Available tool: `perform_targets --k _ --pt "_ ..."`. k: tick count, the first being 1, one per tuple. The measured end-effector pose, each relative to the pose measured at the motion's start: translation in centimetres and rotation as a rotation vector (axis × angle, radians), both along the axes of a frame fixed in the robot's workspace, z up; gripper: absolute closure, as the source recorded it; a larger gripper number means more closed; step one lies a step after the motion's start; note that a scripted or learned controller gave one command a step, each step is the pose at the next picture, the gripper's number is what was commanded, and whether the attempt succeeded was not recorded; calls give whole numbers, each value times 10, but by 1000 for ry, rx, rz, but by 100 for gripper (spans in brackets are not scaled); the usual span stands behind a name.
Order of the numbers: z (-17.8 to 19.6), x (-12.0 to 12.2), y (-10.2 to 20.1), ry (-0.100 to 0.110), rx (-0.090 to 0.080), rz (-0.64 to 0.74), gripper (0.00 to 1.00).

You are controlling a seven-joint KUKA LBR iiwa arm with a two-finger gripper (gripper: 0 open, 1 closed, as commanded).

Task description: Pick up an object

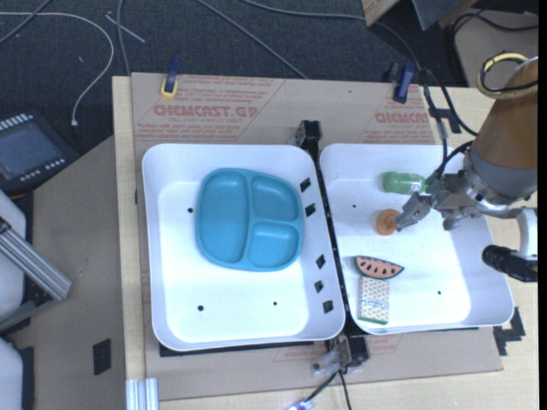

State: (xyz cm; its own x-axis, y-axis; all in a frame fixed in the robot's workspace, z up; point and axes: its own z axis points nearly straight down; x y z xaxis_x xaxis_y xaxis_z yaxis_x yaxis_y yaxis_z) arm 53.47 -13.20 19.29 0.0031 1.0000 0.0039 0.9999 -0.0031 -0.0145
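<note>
Over the right bin we see the gripper hanging with its fingers spread apart and nothing between them.

Just left of the nearer fingertip lies a small orange round piece, close to it but, as far as we can tell, not touched. Beyond the gripper, towards the far side, a green bottle-like object lies on its side, partly behind the fingers. Nearer to us a watermelon slice rests on the bin floor, and just beside it, nearer still, a small patterned packet by the bin's rim. Between the two bins runs a black divider. We find a blue sectioned plate in the left bin, well apart from the gripper.
</note>
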Motion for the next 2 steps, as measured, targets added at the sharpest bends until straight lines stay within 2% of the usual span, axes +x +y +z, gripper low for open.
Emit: perform_targets --k 1,2 --pt "6 3 0 -13 -2 3 0" --pt "-41 1 -8 -8 -1 2 0"
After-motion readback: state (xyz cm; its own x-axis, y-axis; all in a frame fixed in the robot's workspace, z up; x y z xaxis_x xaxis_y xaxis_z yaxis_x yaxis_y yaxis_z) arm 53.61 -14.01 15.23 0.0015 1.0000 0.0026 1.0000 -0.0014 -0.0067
